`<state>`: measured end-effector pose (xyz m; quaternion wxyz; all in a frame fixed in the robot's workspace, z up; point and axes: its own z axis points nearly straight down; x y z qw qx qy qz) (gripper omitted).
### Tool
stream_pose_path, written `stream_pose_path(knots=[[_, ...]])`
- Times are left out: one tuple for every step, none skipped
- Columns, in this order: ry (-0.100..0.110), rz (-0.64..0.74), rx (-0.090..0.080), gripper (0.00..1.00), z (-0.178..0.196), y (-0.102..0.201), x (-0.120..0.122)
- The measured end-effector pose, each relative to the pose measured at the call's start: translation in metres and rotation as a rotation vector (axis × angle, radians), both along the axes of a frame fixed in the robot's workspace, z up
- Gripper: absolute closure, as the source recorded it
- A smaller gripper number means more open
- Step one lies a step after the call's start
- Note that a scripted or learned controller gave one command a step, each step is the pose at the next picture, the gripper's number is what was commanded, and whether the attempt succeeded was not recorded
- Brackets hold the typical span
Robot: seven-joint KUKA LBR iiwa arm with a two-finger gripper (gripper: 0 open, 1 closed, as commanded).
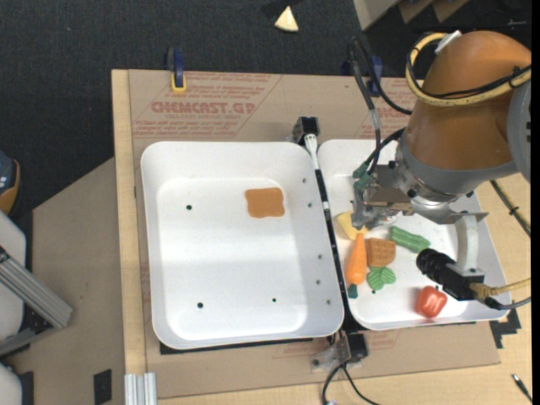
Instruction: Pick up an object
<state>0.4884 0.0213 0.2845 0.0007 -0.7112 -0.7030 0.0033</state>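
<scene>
Toast slice (265, 202) (brown) flat in left bin (169, 251).

Red lettering is showing on the flat brown cardboard sheet (211, 99) lying under the two white bins, and along its far edge the big line is reading "CHEMCAST G.P". Smaller red print is running above and below that word, but it is coming through too fine and blurred to make out. No other wording, numbers or labels are reading clearly anywhere else on the bench right now.
</scene>
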Motion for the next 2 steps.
stream_pose_path(knots=[[-0.016,0.026,0.011,1.0,0.084,0.126,-0.007],[0.006,0.021,0.002,1.0,-0.004,0.208,-0.012]])
